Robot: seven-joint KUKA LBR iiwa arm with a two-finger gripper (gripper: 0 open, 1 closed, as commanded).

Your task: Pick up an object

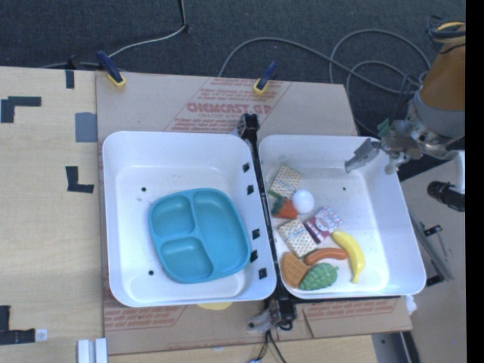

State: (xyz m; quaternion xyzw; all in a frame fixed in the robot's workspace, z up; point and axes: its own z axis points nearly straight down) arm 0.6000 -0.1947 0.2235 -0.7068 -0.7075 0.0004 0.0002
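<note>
The right bin [393,225] holds a cluster of toy food: a yellow banana [350,253], a white ball [303,200], two checkered crackers [286,180], a red sausage [325,255] and a green knobbly piece [318,277]. The end effector [376,157] hangs over the bin's upper right corner, fingers spread with nothing between them. The arm is cut off at the frame's right side.

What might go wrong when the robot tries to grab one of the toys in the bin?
1. The small toys lie crowded together in the right white bin: the yellow plastic banana touches the orange toy sausage, so the pincer may nudge a neighbour or pinch two at once.
2. The small white ball looks round and smooth; it may roll or slip away.
3. The pincer hovers near the bin's upper right rim, apart from the toys, so it may bump the wall coming down.
</note>
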